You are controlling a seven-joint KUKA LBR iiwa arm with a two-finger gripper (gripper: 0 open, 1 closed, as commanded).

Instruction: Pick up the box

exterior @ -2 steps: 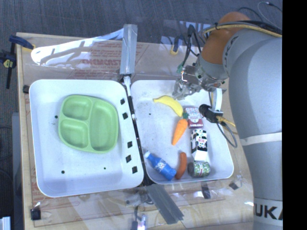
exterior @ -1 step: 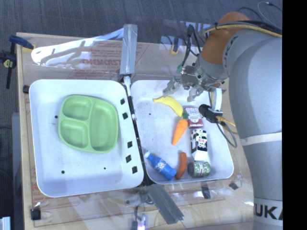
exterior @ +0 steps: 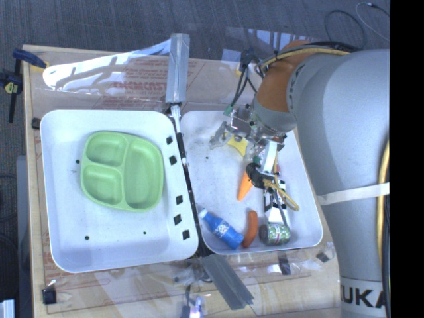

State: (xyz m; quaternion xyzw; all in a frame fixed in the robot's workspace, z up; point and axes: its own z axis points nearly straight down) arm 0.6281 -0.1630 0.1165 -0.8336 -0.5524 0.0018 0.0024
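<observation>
In the right bin point(exterior: 199, 177) a narrow white box with dark and coloured print point(exterior: 272, 177) lies lengthwise near the right wall, partly under a yellow cable. My gripper point(exterior: 230, 130) hangs low over the bin's far end, to the upper left of the box and apart from it. A yellow object point(exterior: 240, 145) lies just below the gripper. I see nothing held in the gripper.
An orange carrot point(exterior: 244, 187), a blue bottle point(exterior: 221, 229), a reddish sausage point(exterior: 251, 227) and a green can point(exterior: 278, 232) lie in the right bin's near half. The left bin point(exterior: 59, 230) holds a green divided plate point(exterior: 123, 169). The arm's bulk covers the right side.
</observation>
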